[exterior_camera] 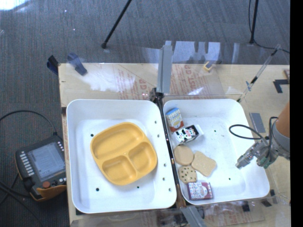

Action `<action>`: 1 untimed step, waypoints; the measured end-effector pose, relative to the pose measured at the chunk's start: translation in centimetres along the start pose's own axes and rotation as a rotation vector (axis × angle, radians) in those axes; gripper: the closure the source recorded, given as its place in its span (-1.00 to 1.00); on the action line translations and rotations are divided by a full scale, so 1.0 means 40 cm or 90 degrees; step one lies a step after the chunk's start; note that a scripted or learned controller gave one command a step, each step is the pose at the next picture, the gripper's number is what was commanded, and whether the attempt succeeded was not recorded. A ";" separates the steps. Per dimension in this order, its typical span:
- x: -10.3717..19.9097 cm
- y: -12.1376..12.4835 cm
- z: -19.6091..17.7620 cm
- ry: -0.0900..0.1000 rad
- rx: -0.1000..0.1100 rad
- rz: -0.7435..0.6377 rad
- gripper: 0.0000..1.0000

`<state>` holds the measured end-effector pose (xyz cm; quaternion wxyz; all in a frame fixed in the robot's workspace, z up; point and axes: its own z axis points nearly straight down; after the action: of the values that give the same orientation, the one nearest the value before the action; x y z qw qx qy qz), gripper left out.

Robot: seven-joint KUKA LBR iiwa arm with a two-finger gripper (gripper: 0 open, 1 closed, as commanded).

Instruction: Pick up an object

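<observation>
Several items [194,162] left of hand [250,161]

Divided plate [124,153] in left bin [75,126], toast slice [203,163] in right bin [227,109]

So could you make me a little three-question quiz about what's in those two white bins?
1. True or false: the yellow divided plate lies in the left bin.
2. Which lies nearest the gripper? A) toast slice B) blue-topped carton C) yellow divided plate
3. Fill in: the small items are bunched along the right bin's ____ side.

Key: 1 true. 2 A. 3 left.
</observation>
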<state>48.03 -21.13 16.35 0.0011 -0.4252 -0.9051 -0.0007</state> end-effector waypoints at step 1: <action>0.006 -0.005 0.080 0.000 0.000 -0.079 1.00</action>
<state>47.71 -21.05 13.14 0.0013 -0.3685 -0.9296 -0.0007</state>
